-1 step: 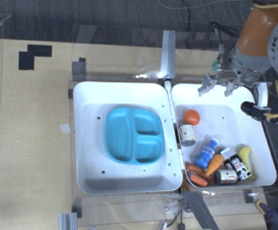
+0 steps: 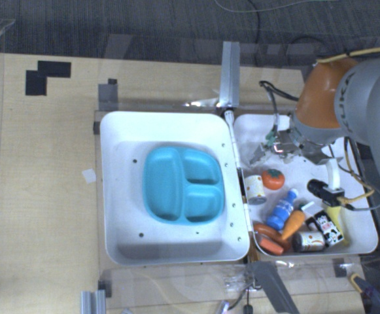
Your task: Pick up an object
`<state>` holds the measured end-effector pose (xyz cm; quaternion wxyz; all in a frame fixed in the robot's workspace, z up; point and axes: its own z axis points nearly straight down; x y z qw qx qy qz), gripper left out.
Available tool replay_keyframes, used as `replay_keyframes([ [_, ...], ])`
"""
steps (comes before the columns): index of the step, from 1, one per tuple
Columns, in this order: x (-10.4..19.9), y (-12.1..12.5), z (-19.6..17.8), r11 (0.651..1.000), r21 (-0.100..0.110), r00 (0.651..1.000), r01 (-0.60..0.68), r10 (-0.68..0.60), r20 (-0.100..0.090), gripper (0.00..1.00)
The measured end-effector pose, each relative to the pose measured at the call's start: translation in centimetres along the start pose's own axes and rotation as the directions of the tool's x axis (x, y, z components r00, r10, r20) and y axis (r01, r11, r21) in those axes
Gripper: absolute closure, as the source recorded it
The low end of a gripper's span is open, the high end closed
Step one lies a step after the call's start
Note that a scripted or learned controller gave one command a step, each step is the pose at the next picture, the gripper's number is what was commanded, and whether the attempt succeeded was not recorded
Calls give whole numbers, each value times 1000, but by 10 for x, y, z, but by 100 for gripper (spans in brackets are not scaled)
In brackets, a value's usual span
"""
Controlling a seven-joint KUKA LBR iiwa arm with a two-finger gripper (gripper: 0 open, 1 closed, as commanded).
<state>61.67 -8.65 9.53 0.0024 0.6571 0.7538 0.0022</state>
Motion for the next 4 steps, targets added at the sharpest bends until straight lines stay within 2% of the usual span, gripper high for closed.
replay_keyframes([
  [1, -10, -40, 6, 999, -7, 999, -52, 52, 0, 0],
  [2, -8, -36, -5, 999, -14, 999, -49, 49, 0, 100],
  [3, 64, -4, -93, 993, 1, 993, -115, 115, 0, 100],
  [4, 9, 17, -155, 958, 3, 958, -287, 287, 2, 100],
])
